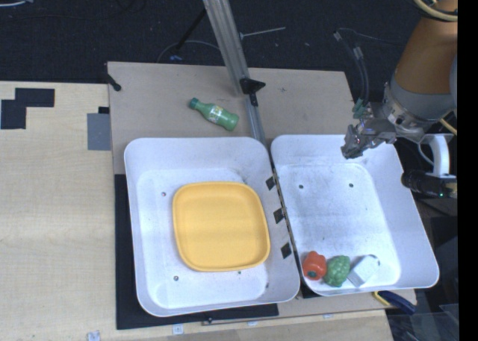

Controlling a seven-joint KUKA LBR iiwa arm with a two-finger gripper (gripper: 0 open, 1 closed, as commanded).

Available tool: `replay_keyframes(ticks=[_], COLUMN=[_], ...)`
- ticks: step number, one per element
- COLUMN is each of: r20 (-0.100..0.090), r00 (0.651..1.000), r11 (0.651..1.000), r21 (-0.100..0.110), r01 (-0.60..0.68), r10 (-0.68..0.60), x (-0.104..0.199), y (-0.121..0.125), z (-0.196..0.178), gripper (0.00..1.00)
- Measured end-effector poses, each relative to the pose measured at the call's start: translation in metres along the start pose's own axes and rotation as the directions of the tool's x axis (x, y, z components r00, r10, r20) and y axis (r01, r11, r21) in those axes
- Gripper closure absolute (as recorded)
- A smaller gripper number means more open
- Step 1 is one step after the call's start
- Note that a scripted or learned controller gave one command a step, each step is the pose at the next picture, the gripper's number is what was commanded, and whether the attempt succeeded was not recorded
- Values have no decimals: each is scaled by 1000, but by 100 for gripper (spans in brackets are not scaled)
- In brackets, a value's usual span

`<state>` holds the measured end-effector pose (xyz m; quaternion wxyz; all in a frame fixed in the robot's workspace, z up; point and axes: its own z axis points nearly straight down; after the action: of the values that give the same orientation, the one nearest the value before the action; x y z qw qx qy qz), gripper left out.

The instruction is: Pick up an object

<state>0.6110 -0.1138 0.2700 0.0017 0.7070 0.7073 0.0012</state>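
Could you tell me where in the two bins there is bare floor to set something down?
The right bin is bare from its far wall, where the end effector hovers, down to its near edge; there the red pepper, green vegetable and white block crowd together. In the left bin, the yellow plate fills the middle, leaving narrow margins.

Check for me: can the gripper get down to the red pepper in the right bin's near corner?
Probably yes. The gripper hangs over the right bin's far edge, and the floor between looks bare. The green vegetable touching the red pepper may crowd the fingers.
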Motion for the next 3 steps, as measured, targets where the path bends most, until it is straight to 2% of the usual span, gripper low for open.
replay_keyframes(ticks=[1, 2, 3], r20=[-2, -1, -1], r00=[1000, 1000, 1000], r11=[1000, 1000, 1000], r21=[4, 5, 5], r01=[3, 2, 3], r10=[-3, -2, -3], x=[58, 99, 146], y=[-15, -29, -31], z=[2, 8, 11], gripper=[100, 100, 100])
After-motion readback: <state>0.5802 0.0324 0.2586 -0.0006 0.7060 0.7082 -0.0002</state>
